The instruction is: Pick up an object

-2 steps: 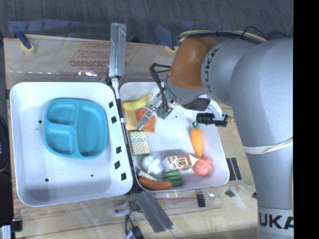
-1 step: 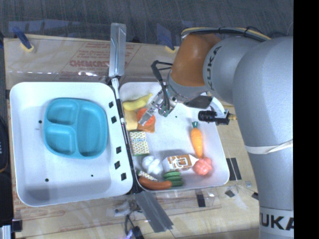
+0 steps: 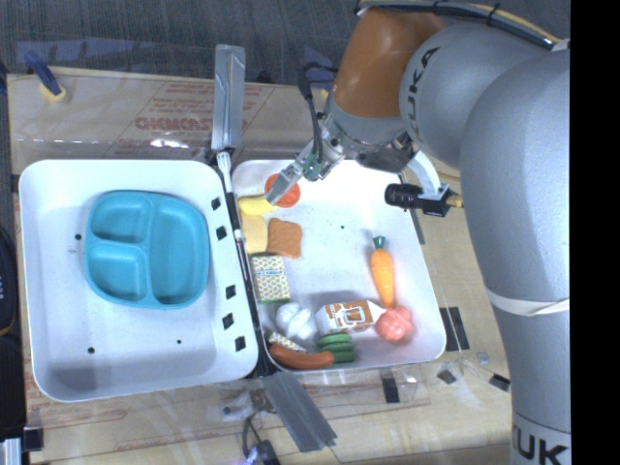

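Observation:
My gripper (image 3: 289, 186) reaches down into the far left corner of the right bin (image 3: 334, 245). Its fingers (image 3: 302, 170) are closed around a small round red toy (image 3: 282, 195), which sits at the fingertips just above the bin floor. Several other toy foods lie in this bin: a yellow cheese wedge (image 3: 253, 223), a brown bread slice (image 3: 285, 237), a small printed packet (image 3: 272, 279), an orange carrot (image 3: 384, 271), a pink peach (image 3: 394, 325), a little carton (image 3: 352, 315), a white garlic bulb (image 3: 295, 320), a green piece (image 3: 336, 345) and a sausage (image 3: 300, 358).
The left bin (image 3: 58, 337) holds a blue divided plate (image 3: 150, 248). A metal divider (image 3: 229, 95) runs between the bins. The arm's grey body (image 3: 513, 163) looms over the bench's right side.

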`<action>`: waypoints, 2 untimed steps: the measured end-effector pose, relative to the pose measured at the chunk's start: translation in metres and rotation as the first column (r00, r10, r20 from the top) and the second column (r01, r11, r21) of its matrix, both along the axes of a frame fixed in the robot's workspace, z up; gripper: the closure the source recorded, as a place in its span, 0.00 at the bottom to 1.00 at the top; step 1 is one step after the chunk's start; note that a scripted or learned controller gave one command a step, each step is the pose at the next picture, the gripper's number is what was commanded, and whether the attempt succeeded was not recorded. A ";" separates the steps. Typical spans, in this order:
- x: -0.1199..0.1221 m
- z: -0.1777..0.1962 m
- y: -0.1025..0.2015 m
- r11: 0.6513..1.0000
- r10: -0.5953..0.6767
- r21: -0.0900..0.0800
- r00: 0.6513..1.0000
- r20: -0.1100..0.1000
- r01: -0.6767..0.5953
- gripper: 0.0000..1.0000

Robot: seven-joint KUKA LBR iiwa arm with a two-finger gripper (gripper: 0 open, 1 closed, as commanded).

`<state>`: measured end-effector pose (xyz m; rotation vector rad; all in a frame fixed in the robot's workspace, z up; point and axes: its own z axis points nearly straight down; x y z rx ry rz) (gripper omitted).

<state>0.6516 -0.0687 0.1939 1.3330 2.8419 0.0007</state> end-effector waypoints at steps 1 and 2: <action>-0.014 0.023 0.001 0.957 -0.290 0.000 0.957 -0.002 0.290 1.00; -0.013 -0.003 -0.011 0.847 -0.531 -0.002 0.847 -0.007 0.531 1.00</action>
